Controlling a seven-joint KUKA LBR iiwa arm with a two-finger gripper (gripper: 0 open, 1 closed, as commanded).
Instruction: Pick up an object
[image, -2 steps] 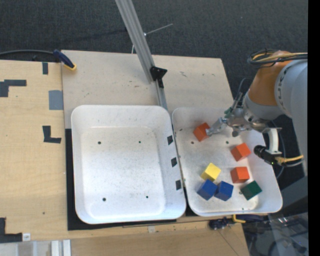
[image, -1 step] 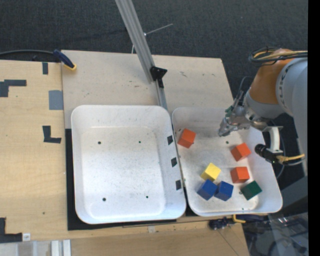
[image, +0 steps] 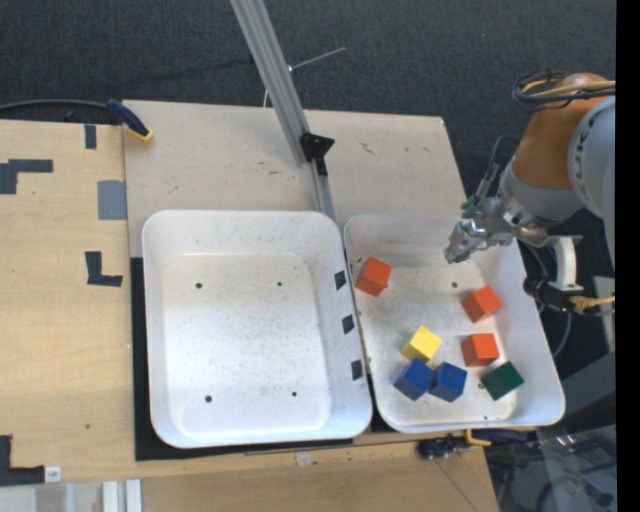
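Over the right bin (image: 385, 232), near its upper right corner, the gripper (image: 461, 247) is seen above bare floor, with nothing gripped; whether its fingers are apart cannot be told. Seven cubes lie in that bin: one orange cube (image: 373, 276) toward the left, two more (image: 481, 303) (image: 479, 348) at the right, a yellow cube (image: 423, 343), two touching blue cubes (image: 412, 379) (image: 448, 381), and a green cube (image: 502, 380). Beside it sits the left bin (image: 240, 330).

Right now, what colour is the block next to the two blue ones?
Yellow, seen in the camera view.
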